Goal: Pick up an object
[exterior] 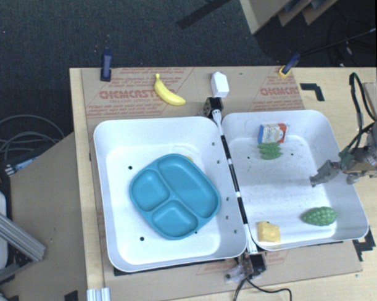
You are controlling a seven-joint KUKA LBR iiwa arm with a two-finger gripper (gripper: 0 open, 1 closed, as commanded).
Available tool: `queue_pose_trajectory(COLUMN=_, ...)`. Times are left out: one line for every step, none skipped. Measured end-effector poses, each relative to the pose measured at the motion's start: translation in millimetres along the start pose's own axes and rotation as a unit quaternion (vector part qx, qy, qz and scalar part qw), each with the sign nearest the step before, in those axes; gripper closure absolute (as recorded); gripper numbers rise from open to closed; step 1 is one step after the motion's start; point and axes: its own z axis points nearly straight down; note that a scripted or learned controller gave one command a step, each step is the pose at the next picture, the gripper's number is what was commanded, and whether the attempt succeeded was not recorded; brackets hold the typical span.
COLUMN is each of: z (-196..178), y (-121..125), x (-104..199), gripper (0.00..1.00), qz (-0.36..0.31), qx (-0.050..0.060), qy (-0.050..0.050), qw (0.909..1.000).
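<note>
The gripper (319, 176) sits low over the right edge of the right bin (283, 202), grey fingers pointing in toward the bin's middle; nothing shows between them, and how far apart they stand is too small and blurred to tell. The nearest candidate is the knobbly green object (318, 217), just below the gripper by the bin's lower right corner. To take it well, I judge the arm should centre over it and come straight down, keeping clear of the sloping bin wall beside it, since a glancing touch would likely roll it away. Other choices: a yellow block (269, 231) at the lower left corner, and a small red, white and blue carton (272, 133) touching a leafy green piece (270, 151) near the upper edge — its print cannot be read. The left bin (114, 155) holds a blue divided plate (173, 195). A banana (168, 92) lies on the board (84, 181) above the bins, where red lettering seems to read "CHEMCAST".
</note>
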Motion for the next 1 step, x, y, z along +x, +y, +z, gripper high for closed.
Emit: queue_pose_trajectory(z=64.0, y=27.5, x=60.3, gripper=0.00, qz=-0.001, qx=0.001, qy=0.001, qw=1.0000)
